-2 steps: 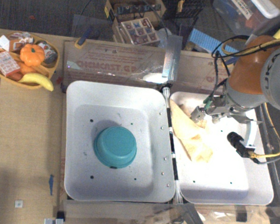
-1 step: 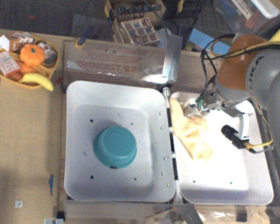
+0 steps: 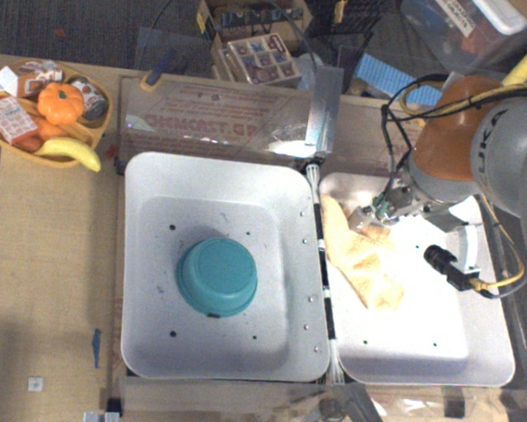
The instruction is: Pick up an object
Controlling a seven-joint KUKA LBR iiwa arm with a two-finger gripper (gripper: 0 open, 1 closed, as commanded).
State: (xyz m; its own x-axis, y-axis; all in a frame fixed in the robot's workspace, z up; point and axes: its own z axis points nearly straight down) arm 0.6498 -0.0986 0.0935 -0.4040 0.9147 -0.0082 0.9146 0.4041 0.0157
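The gripper [image 3: 374, 218] hangs over the right bin [image 3: 435, 352] near its 11 o'clock corner, its tip at the upper end of a yellow cloth [image 3: 367, 265]; its state cannot be told. The cloth stretches toward 5 o'clock. A teal bowl [image 3: 218, 276] sits centrally in the left bin [image 3: 154, 195].

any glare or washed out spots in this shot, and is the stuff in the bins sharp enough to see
Camera view: the right white bin is washed out by glare, so the pale yellow cloth looks faint; the teal round bowl in the left white bin is crisp; the gripper is small and blurred.
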